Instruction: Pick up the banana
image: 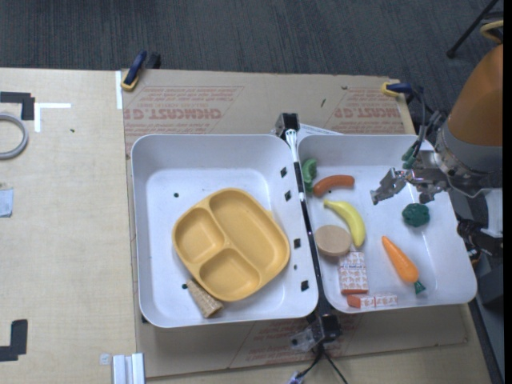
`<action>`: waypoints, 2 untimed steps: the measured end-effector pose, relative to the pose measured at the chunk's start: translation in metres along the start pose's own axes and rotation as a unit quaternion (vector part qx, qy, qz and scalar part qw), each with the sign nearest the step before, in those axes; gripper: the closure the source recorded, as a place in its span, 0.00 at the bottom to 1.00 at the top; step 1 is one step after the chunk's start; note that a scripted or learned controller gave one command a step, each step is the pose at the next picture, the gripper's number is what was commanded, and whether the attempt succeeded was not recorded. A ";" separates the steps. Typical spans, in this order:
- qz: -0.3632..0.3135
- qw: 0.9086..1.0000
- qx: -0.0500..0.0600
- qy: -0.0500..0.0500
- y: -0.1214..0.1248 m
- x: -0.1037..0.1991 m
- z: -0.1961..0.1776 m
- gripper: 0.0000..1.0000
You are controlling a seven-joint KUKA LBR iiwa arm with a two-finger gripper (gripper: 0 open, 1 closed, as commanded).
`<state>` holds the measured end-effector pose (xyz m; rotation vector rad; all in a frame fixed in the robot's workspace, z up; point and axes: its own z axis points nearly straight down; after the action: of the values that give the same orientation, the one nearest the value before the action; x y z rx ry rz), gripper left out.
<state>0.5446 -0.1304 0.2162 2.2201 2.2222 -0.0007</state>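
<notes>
Camera view. The small curved yellow plastic banana (347, 219) lies flat in the right-hand shallow white bin (448, 290), between the orange-red toy sausage (333, 184) and the round tan disc (333, 240), which it touches or nearly touches. The metal two-finger pincer (387, 188) hovers well right of it, fingers spread, holding nothing. Expect a light, rigid, smooth toy, likely to slip; you should grasp across its thick middle, fingers crosswise to the curve.

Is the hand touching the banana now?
Apart. The camera view shows the hand up and to the right of the banana, with bare white bin floor plainly between them.
</notes>
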 end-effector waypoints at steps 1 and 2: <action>-0.046 0.999 0.000 0.000 0.021 0.012 0.122 0.00; -0.045 0.999 0.000 0.000 0.022 0.012 0.112 1.00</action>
<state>0.5662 -0.1186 0.1044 2.1175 2.3200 -0.0002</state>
